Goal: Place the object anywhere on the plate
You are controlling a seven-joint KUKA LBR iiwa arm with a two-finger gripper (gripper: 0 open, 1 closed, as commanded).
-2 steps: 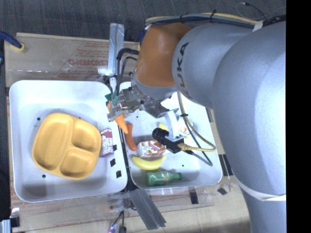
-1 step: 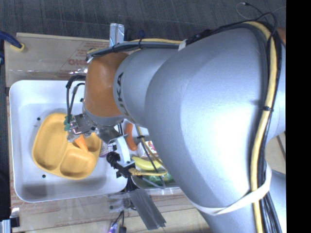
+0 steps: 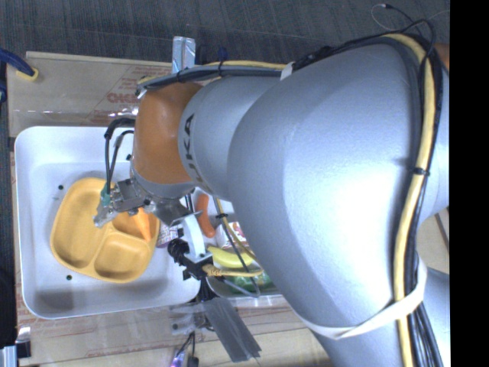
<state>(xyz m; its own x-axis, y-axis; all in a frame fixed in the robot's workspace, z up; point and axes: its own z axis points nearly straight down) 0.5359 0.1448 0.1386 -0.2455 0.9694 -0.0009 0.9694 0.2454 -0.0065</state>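
Camera view: the gripper (image 3: 107, 205) hangs over the yellow divided plate (image 3: 76, 239) in the left white bin (image 3: 34, 205), an orange object (image 3: 136, 224) just beside it above the plate's right side. Whether it is gripped, I cannot tell. The plate's compartments offer bare room directly below. A banana (image 3: 229, 258) lies well right.

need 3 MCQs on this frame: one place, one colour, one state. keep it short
1. Where is the plate?
A. left bin
B. right bin
C. bare bench

2. What colour is the plate?
A. white
B. yellow
C. blue

3. How is the plate built?
A. flat, undivided
B. divided into compartments
C. broken in two

Answers:
1 A: it lies in the left bin, whose white floor rings it.
2 B: yellow against the white bin.
3 B: raised ridges split it into sections.
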